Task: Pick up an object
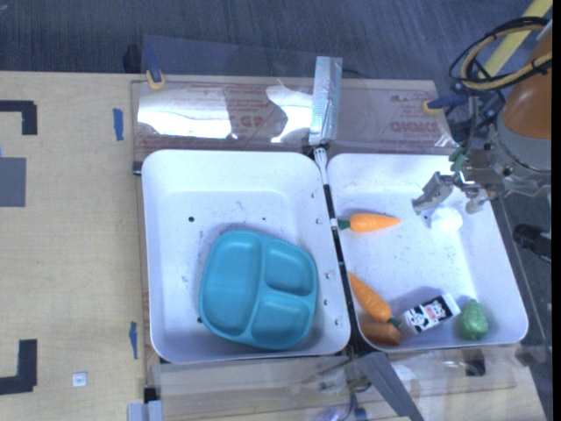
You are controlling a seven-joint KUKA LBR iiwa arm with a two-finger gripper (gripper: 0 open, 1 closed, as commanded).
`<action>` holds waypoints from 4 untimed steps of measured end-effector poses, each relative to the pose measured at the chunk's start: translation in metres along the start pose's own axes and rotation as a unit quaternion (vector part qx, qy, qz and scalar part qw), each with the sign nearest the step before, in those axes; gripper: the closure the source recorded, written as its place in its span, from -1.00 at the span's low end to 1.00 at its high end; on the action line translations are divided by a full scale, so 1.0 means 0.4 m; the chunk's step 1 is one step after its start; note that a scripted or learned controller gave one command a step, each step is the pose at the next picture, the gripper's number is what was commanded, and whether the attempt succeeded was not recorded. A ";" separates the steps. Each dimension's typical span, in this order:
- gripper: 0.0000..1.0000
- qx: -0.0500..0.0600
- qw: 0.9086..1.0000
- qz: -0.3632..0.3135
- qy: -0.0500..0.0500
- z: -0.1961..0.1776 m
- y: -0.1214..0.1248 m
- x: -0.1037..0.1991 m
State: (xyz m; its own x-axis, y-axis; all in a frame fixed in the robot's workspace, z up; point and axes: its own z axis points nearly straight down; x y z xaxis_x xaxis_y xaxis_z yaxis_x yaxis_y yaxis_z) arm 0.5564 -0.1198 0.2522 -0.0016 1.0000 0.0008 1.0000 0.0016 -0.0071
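Observation:
My gripper [452,198] hangs over the upper right part of the right bin [504,261], its two grey fingers spread open with nothing between them. Just below it a small white object [448,220] lies on the bin floor. An orange carrot [372,223] with a green stub lies to the gripper's left, near the divider. Toward the bin's front are a second carrot [370,297], another orange piece [382,331], a black-and-white carton [429,313] and a green lumpy object [473,320].
The left bin [166,191] holds a blue divided plate [259,298] at its front. A metal divider post [325,99] stands behind the two bins. Yellow and black cables [491,55] loop above the arm at the right.

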 end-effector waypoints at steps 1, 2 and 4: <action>-1.00 -0.001 1.000 -0.001 0.001 0.175 0.078 0.143; -1.00 -0.016 1.000 -0.015 -0.004 0.363 0.142 0.003; -1.00 -0.020 0.999 0.036 -0.005 0.378 0.114 0.024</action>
State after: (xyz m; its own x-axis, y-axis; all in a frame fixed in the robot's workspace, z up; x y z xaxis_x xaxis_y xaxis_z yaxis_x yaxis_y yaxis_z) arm 0.6009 -0.1099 0.1007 0.0699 0.9975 -0.0077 0.9970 -0.0696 0.0324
